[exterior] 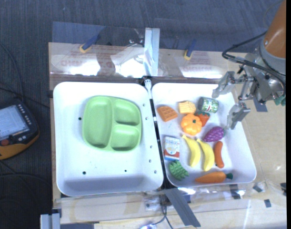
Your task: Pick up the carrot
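Note:
The carrot (212,177), orange with a small green top, lies flat along the near wall of the right bin (247,156). My gripper (229,101) hovers over the bin's far right part, well behind the carrot and next to a green can (208,104). Its two fingers are spread open and hold nothing. The purple grapes (213,134), a red sausage (218,154) and the bananas (200,152) lie between the gripper and the carrot.
The right bin also holds a waffle (167,113), a yellow cracker (186,107), an orange pumpkin (191,124), a small carton (171,147) and a green broccoli (178,170). A green divided plate (112,123) sits in the left bin (69,166).

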